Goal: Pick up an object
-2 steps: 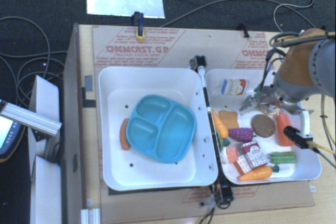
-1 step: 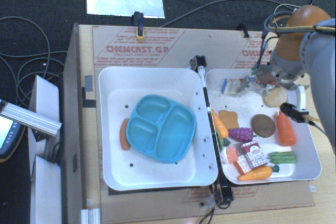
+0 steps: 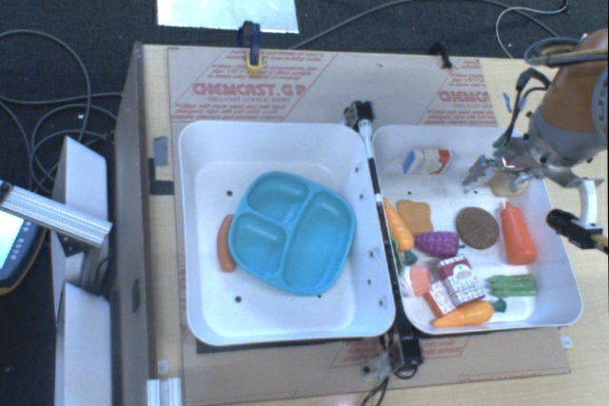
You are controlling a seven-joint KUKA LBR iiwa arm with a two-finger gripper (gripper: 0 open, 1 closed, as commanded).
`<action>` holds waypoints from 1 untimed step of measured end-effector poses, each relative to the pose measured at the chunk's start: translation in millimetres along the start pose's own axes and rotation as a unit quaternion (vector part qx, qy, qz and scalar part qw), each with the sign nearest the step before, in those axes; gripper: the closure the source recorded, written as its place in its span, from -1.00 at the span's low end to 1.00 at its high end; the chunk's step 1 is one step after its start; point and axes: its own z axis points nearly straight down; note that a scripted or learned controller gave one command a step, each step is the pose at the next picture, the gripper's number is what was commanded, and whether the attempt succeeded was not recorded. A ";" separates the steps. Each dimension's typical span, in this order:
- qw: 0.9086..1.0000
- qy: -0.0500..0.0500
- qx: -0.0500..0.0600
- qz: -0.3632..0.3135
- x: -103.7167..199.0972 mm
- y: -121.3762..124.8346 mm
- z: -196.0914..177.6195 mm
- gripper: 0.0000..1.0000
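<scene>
My gripper [image 3: 496, 172] hangs over the far right part of the right bin [image 3: 557, 254], fingers spread open with nothing between them. Below it lie several toy foods: a brown round disc [image 3: 477, 227], an orange-red bottle shape [image 3: 517, 234], a small white and orange carton [image 3: 425, 161], a tan cookie [image 3: 414, 213], purple grapes [image 3: 438, 242], an orange carrot [image 3: 398, 224], a red and white box [image 3: 456, 277], a green piece [image 3: 512, 284] and a second carrot [image 3: 463, 314]. The carton sits left of the gripper; the disc and bottle shape are nearer the front.
The left bin [image 3: 217, 168] holds a blue divided plate [image 3: 290, 231] and a reddish sausage [image 3: 225, 242] beside it. A black divider rail [image 3: 377, 214] runs between the bins. Cables trail over the dark floor behind the bench.
</scene>
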 end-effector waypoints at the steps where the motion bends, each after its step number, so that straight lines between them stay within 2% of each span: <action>1: 1.000 0.001 0.001 0.000 39.5 -39.0 29.0 -1.00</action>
